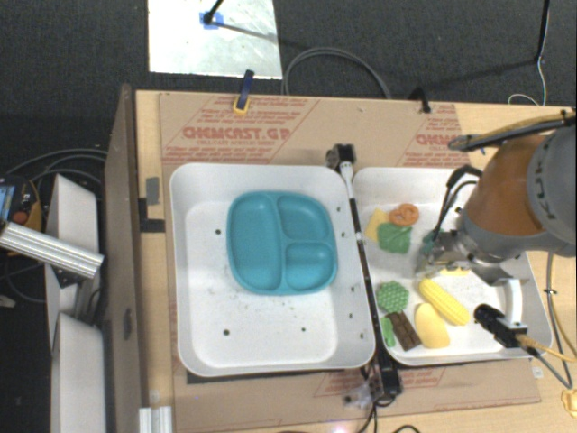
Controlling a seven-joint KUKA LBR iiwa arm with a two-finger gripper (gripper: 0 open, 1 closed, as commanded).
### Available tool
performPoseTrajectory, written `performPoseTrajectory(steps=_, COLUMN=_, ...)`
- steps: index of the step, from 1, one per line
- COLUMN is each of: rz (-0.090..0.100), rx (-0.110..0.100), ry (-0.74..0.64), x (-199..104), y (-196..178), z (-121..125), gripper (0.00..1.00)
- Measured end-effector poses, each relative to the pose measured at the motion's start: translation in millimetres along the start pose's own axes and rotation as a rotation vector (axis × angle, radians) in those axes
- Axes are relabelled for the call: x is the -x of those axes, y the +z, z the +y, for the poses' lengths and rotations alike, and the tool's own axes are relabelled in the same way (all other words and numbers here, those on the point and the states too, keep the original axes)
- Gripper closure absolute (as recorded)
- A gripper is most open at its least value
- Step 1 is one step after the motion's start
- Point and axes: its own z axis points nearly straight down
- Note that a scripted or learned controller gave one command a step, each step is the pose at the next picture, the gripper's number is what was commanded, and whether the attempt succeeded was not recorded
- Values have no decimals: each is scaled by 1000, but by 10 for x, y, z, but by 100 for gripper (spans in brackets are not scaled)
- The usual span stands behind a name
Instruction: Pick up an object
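- Reaching in from 3 o'clock with the arm (509, 197), orange band uppermost.
- Hanging the gripper (437, 253) low over the right bin (406, 186), roughly at its middle.
- Keeping the gripper's state out of sight under the wrist (spread or pressed together, impossible to tell).
- Lying just at 5 o'clock of the gripper, on a slant: the corn (444, 301), close by, contact unclear.
- Leaning against the corn at its 7 o'clock: a yellow fruit (432, 327).
- Sitting near the gripper at its 10 o'clock: a green leaf (394, 238).
- Touching the leaf at its 12 o'clock: an orange slice (405, 213).
- Resting beside the leaf at its 10 o'clock: a yellow bit (376, 222).
- Lying at 9 o'clock of the corn, just beside it: a green disc (392, 296).
- Lying side by side at 6 o'clock of the disc, by the bin's near left corner: a brown bar (405, 331) and a green strip (388, 331).
- Standing at 9 o'clock of the right bin, edge to edge with it: the left bin (207, 323).
- Resting flat in the left bin, a little toward 12 o'clock of its middle: a teal plate (279, 242) with three compartments, well apart from the gripper.
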Motion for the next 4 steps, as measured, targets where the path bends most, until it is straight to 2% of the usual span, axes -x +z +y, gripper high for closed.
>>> performPoseTrajectory(steps=1, rz=0, rx=0, ry=1, x=0, y=4, z=-1, gripper=0)
performPoseTrajectory(steps=2, rz=1, rx=-6, ry=4, x=-68, y=114, z=-498, gripper=0)
performPoseTrajectory(steps=3, rz=-8, rx=15, ry=-1, x=441, y=-832, z=369, gripper=0)
performPoseTrajectory(steps=4, rz=-1, rx=-2, ry=1, x=475, y=148, z=422, gripper=0)
